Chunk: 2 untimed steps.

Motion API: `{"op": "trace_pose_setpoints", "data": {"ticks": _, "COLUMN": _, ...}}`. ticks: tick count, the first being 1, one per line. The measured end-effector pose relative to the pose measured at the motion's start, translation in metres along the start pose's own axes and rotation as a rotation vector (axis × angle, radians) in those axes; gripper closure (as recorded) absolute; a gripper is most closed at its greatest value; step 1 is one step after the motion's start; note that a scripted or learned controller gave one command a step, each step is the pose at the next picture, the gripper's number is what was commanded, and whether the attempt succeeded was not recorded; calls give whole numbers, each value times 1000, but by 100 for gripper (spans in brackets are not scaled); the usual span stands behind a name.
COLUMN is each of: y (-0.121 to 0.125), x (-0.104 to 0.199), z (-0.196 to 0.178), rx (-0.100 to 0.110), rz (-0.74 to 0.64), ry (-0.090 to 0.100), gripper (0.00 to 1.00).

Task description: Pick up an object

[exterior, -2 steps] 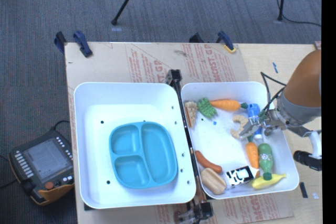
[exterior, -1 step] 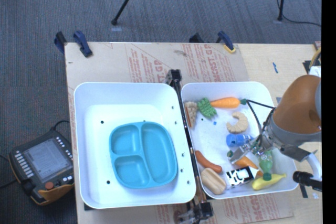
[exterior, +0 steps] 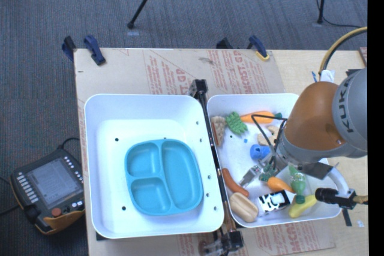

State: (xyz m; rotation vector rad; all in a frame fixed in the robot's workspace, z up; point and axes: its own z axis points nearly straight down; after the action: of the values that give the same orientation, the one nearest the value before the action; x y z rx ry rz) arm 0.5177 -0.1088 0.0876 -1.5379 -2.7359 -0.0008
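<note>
Held a blue divided plate (exterior: pixel 163 175) in left bin (exterior: pixel 96 129). Crowded right bin (exterior: pixel 288 220) with toy food: sausage (exterior: pixel 234 181) at seven o'clock, bread roll (exterior: pixel 244 207) below, carrot (exterior: pixel 279 184) beside gripper (exterior: pixel 262 169). Cannot tell gripper's grip.

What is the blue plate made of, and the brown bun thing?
The blue plate looks like smooth moulded plastic: one even colour, rounded rims, three pressed-in sections. The brown bun seems a toy, probably plastic or rubber, with a soft shine on top; the picture can't settle which.
</note>
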Motion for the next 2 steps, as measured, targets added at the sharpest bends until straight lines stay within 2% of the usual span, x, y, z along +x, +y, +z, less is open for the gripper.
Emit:
{"op": "trace_pose_setpoints", "data": {"ticks": 1, "y": -18, "x": 17, "z": 0, "rx": 0, "rz": -237, "ry": 0, "gripper": 0}}
{"op": "trace_pose_setpoints", "data": {"ticks": 2, "y": 35, "x": 6, "z": 0, "rx": -1, "rz": -380, "ry": -3, "gripper": 0}}
